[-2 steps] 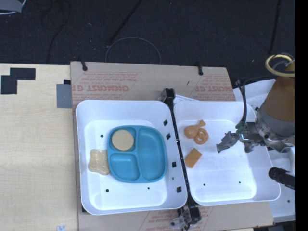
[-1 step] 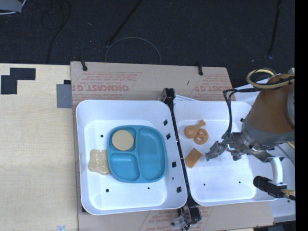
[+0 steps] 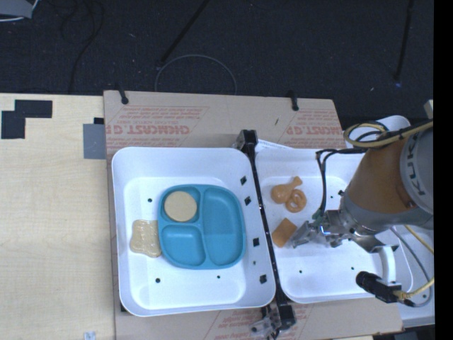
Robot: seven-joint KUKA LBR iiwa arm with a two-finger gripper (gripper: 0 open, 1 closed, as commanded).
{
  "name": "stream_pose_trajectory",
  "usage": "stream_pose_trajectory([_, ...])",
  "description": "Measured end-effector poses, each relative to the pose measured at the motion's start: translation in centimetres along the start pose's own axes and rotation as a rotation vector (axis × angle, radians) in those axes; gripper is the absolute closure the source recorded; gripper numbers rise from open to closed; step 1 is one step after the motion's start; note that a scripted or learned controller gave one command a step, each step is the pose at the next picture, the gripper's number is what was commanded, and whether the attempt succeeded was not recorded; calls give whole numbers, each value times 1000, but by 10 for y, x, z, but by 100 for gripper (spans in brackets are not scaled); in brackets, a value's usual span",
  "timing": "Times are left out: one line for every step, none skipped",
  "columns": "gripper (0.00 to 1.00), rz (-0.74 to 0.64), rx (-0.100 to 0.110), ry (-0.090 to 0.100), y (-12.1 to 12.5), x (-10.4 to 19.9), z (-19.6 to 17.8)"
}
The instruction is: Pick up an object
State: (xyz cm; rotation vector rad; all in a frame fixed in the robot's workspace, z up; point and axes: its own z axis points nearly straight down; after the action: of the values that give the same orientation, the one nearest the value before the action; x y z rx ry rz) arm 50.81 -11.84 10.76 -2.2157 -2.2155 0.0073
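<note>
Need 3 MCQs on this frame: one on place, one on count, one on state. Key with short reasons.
1. Where does the blue divided plate lie?
A. left bin
B. right bin
C. on the bare bench

2. How many orange pieces lie in the right bin?
A. one
B. three
C. six

3. What is the state of the round tan disc?
A. resting in a plate compartment
B. lifted by the hand
C. lying on the bin floor

Answers:
1. A: the plate sits inside the left bin, with a pale waffle-like piece beside its left edge.
2. B: a drumstick shape, a pretzel shape and a wedge are there.
3. A: the disc sits in the plate's upper-left compartment, far from the hand.
</note>
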Motion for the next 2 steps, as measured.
stream_pose_trajectory([0,1,-5,-1,0,1,21])
stream_pose_trajectory([100,8,-6,-1,0,-1,9])
